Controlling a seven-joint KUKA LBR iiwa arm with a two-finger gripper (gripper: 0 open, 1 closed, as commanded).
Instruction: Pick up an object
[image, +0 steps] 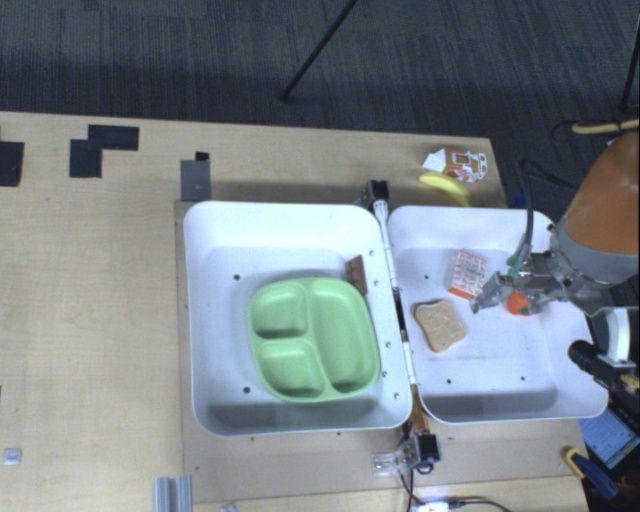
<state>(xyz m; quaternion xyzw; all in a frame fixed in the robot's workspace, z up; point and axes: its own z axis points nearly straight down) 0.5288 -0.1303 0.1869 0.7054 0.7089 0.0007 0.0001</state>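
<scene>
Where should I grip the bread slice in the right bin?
Probably straight from above, across the narrower width of the bread slice. It lies flat on the right bin floor, clear of the walls, with the small packet lying apart.

A robotics lab: a wooden bench (90, 330) with black tape marks, two white bins (215, 300) clamped together, loose cables (430, 480), dark carpet (200, 55).

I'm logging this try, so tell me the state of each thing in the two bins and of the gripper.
Green divided plate: flat in left bin, upright.
Toast slice: lying flat in right bin.
Small printed packet: lying flat, beside toast.
Orange object: under the gripper.
Gripper: low in right bin.
</scene>
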